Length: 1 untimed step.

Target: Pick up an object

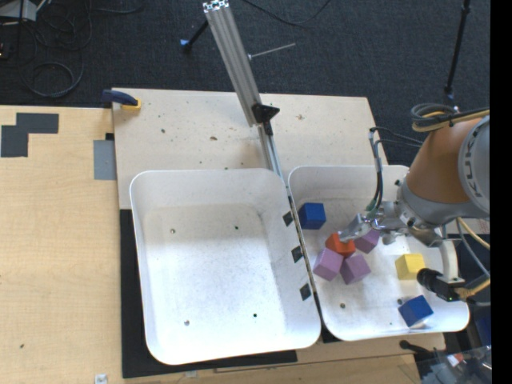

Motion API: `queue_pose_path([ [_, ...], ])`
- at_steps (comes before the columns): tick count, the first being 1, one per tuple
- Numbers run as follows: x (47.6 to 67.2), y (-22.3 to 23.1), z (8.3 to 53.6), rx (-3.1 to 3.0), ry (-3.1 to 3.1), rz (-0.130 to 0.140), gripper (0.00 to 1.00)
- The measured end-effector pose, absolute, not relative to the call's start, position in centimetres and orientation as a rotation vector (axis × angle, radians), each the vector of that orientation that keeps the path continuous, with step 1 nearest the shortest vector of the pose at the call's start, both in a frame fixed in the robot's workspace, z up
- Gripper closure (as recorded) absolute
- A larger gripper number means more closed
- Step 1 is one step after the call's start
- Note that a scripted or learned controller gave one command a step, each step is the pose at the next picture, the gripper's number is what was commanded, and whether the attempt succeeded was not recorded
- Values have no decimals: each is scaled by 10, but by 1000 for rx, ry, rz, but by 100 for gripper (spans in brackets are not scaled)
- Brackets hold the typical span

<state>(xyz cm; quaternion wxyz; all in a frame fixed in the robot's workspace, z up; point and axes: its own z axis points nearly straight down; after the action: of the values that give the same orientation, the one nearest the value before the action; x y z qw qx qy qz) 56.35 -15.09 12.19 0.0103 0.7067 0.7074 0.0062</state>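
My gripper [358, 232] is low in the right bin [376, 330], reaching in from the right. Its tip sits right over an orange-red block [340, 246] and beside a small purple block [368, 242]; I cannot tell whether it touches either. Just below lie two more purple blocks [326, 264] [355, 269], pressed together. A blue cube [312, 214] rests near the bin's left wall. A yellow cube [410, 266] and another blue cube [415, 310] lie toward the right and front.
The left bin [160, 214] stands beside the right one, with a divider and black clips [294, 254] between them. A slanted metal rail [240, 70] rises behind the bins. The arm's orange band [440, 166] hangs over the right bin's far right edge.
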Motion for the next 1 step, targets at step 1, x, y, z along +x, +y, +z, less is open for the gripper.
queue_pose_path([
  [1,563,-151,130,2214,2204,20,100],
])
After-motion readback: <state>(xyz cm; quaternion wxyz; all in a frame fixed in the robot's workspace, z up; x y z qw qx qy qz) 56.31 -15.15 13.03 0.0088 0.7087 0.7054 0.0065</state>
